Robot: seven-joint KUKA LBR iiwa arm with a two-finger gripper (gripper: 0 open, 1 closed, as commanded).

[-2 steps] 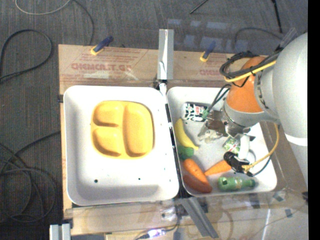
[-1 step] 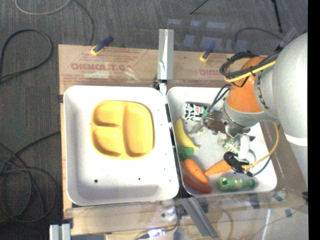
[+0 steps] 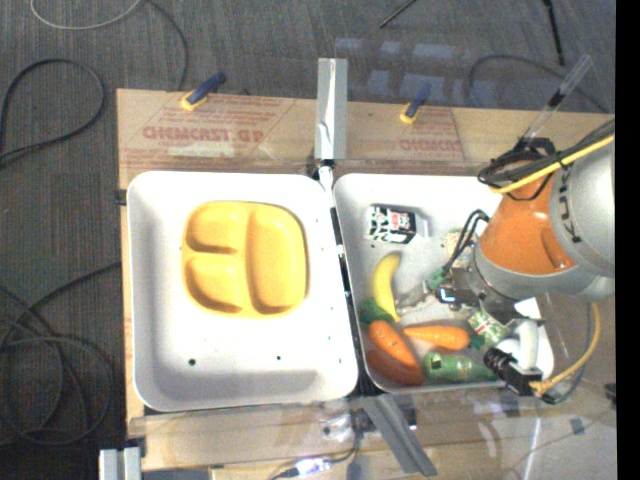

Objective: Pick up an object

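Dark carpet w/ cables surrounds worktop [image 3: 180, 128]; yellow tray [image 3: 246, 256] sits in left bin [image 3: 160, 368]. Right bin [image 3: 352, 208] holds banana [image 3: 385, 280], carrots [image 3: 437, 337], green bottle [image 3: 455, 367]. Gripper [image 3: 452, 290] is lowered near banana; jaws' state can't be told. Approach step judged; next, descent & closing needed.

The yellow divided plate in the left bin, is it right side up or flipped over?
Right side up. The yellow divided plate lies flat on the left bin's floor with its three recessed compartments facing the camera, nothing in them.
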